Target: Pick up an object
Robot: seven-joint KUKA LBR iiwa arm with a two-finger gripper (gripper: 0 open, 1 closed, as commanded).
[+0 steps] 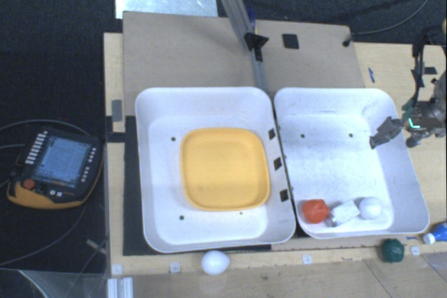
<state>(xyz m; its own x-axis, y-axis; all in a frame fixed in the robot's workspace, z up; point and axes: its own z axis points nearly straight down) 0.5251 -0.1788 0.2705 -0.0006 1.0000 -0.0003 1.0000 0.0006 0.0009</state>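
Two white bins (209,98) (335,98). One yellow plate (225,168). One red object (313,211). Two white balls (370,207) (215,262). One white piece (343,213), maybe bottle. One green ball (392,250).

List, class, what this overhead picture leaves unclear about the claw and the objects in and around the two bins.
1. Claw, camera view: the arm is cut off by the right edge; finger state too small to read.
2. White object beside the red object in the right bin: too small and pale to identify.
3. Blue item: cut off by the right edge.
4. Handheld screen: text too small.
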